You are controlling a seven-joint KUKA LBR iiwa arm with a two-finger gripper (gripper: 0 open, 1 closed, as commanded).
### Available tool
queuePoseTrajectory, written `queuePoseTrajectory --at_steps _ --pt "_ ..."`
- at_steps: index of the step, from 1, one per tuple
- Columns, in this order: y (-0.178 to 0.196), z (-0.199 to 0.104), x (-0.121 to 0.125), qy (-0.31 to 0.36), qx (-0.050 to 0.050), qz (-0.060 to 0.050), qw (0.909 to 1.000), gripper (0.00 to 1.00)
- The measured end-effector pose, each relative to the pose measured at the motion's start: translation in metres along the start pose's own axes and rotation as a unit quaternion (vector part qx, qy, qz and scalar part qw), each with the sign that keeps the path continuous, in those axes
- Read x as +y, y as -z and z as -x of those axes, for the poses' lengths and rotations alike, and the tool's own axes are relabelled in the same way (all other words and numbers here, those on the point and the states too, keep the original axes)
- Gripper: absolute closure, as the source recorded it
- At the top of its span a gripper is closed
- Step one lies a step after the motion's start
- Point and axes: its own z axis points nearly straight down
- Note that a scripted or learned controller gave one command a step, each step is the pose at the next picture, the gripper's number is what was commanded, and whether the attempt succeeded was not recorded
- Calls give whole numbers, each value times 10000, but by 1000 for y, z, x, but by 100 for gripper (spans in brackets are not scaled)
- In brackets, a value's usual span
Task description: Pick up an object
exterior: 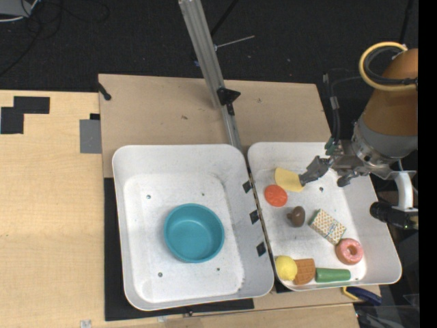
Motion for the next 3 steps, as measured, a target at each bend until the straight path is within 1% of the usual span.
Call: queuePoseTrajectory --at_steps 1,2,3 --pt "-43 4 0 0 -1 4 10000 0" --pt "-105 4 -6 2 0 -4 10000 0" --pt "-93 5 -5 -5 -4 20 10000 100"
